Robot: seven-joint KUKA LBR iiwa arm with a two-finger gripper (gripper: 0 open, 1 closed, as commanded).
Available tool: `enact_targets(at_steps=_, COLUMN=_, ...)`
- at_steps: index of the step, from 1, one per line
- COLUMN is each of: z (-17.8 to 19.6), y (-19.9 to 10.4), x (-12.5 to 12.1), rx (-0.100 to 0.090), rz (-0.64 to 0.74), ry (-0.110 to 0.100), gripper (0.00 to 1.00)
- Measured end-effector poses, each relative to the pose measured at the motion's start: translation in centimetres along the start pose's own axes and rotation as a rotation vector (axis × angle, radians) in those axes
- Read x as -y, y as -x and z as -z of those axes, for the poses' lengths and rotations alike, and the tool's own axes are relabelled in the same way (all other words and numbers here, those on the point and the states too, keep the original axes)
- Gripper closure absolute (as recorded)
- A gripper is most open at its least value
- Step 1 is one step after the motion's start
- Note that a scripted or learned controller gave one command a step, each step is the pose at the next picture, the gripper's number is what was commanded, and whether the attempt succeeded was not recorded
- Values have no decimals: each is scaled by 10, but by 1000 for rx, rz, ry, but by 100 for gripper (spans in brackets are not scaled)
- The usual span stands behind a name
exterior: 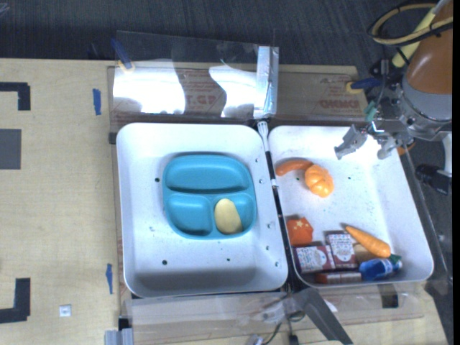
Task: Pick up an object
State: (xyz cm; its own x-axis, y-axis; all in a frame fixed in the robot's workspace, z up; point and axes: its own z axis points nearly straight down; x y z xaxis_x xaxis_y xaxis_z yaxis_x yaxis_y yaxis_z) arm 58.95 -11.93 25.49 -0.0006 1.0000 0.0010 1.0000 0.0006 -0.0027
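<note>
Camera view: pincer (369,142) hangs open and empty over the right bin's (410,192) far side; approach step; next, descend onto the pepper (319,179).

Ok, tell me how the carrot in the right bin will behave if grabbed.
The carrot looks tapered and smooth, so it may slip from a pinch. Probably stiff, toy-like and light. It rests against small packets, so nudging might shift those.

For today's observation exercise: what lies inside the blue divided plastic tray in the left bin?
One pale yellow egg-shaped object sits in the blue divided plastic tray's lower right compartment. Whatever is under it is covered.
</note>
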Motion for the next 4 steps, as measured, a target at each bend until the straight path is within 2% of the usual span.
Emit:
enact_targets(at_steps=1, z=-155, y=-11, x=-37, rx=-2, rz=161, ry=-8, gripper=0)
enact_targets(at_steps=2, z=-141, y=-10, x=-41, rx=1, rz=158, ry=4, gripper=100)
enact_targets(at_steps=3, z=-144, y=-17, x=-78, rx=2, rz=397, ry=1, gripper=100)
enact_targets(at_steps=4, z=-47, y=-51, x=-79, rx=2, rz=266, ry=10, gripper=100)
